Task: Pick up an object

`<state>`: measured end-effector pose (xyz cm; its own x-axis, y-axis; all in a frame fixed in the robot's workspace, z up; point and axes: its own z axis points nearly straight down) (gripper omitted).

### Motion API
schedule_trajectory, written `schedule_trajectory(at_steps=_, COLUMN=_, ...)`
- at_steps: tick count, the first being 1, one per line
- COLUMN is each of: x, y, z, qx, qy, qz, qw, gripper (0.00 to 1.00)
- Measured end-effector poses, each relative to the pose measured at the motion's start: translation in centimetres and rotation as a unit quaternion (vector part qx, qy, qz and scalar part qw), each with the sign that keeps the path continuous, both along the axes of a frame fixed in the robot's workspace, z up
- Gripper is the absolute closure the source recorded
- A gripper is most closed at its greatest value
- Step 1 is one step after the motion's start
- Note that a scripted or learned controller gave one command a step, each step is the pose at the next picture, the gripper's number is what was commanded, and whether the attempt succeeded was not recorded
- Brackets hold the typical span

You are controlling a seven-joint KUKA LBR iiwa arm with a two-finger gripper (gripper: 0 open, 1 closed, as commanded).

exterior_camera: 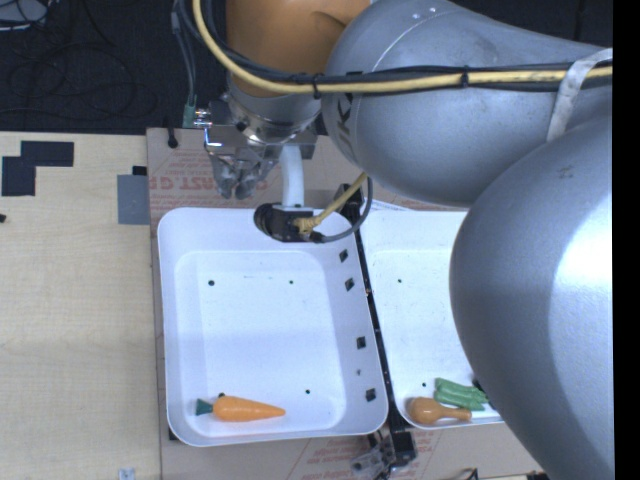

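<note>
My arm reaches in from the right and sweeps across the top of the view, its orange band above the wrist. My pincer hangs past the far rim of the left bin, over the brown cardboard there. Whether it is released or clenched I cannot tell; nothing shows between its tips. A yellow cable runs along my arm, and a black loop of hose sags onto the left bin's far edge. In the left bin, a toy carrot lies near the front wall, well apart from my pincer. In the right bin, an orange pear-shaped toy lies just beside a green pod, partly hidden by my arm. The desk lies to the left.
</note>
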<state>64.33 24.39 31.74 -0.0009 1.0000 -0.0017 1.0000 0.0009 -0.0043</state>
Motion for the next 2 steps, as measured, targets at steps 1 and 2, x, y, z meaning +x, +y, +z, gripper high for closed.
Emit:
schedule_trajectory(at_steps=1, x=0.0, y=0.0, z=-2.5, qx=-0.0005, qy=0.001, qz=-0.001, qw=1.0, gripper=1.0)
schedule_trajectory(at_steps=2, x=-0.1, y=-10.3, z=-13.0, qx=-0.0025, qy=0.005, qz=-0.005, qw=1.0, gripper=1.0)
